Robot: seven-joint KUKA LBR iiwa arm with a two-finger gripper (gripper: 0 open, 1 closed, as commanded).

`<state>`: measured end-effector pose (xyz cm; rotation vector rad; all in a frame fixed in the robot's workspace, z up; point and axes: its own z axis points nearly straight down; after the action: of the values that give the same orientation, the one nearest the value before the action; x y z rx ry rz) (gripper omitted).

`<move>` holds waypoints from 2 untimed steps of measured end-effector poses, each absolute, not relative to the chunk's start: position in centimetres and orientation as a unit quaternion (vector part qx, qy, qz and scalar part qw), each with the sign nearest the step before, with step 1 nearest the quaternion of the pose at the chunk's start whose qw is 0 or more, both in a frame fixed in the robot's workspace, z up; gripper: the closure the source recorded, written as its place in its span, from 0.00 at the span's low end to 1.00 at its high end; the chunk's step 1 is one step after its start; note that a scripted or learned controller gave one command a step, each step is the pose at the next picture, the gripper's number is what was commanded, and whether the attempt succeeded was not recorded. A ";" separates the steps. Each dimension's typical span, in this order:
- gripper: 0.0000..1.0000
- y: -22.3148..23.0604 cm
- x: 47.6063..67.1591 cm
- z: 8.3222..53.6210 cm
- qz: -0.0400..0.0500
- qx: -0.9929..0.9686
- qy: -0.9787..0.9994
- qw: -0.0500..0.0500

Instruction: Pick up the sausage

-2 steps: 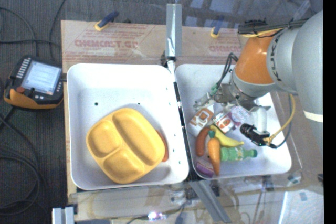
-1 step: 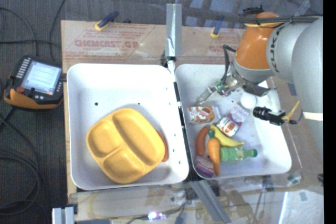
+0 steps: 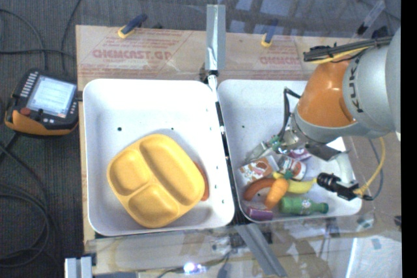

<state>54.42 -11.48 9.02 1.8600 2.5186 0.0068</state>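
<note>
The sausage [image 3: 254, 188], a curved red-brown piece, lies in the right bin [image 3: 247, 107] near its front left, touching an orange carrot [image 3: 277, 191] on its right. My gripper [image 3: 281, 144] hangs below the orange wrist band over the pile in the middle of that bin. It is above and to the right of the sausage and apart from it. The arm's body hides the gripper's upper part.
Around the sausage lie a white and red packet [image 3: 256, 169], a yellow banana [image 3: 298, 187], a green bottle [image 3: 303, 206] and a purple piece [image 3: 260, 212]. The left bin [image 3: 104, 101] holds a yellow divided plate [image 3: 156, 180]. A pendant [image 3: 44, 103] sits at the left.
</note>
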 end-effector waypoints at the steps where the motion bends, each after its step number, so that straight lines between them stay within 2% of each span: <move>1: 1.00 -11.5 54.6 10.0 0.004 0.595 0.804 0.007; 2: 0.00 -11.5 54.6 10.0 0.004 0.595 0.804 0.006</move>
<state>54.57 -11.54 9.99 1.8613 2.5151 0.0118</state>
